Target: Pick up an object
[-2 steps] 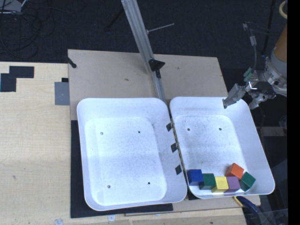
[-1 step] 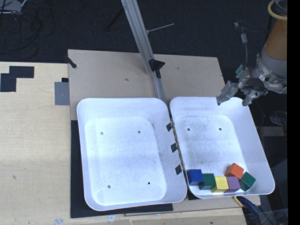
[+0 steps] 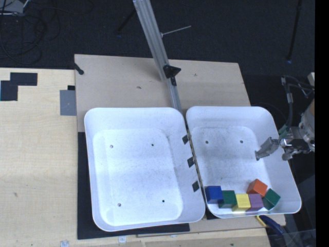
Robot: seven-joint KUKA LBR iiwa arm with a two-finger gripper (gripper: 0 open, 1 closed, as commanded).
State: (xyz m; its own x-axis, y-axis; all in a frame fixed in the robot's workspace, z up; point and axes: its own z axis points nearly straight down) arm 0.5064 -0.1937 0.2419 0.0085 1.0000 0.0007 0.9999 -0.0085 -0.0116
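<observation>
Several small blocks lie bunched in the near right corner of the right bin (image 3: 226, 122): a blue block (image 3: 213, 193), a dark green block (image 3: 226, 198), a yellow block (image 3: 241, 201), a purple block (image 3: 255, 200), an orange block (image 3: 258, 187) and a second green block (image 3: 271, 197). My gripper (image 3: 272, 148) hangs over the right bin's right rim, above and behind the blocks and apart from them. I see nothing held in it.
The left bin (image 3: 133, 163) sits beside the right one, joined by black clips along the shared rim. A slanted metal rail (image 3: 157, 45) runs down from the back to the bins' junction. Wooden bench surface lies to the left.
</observation>
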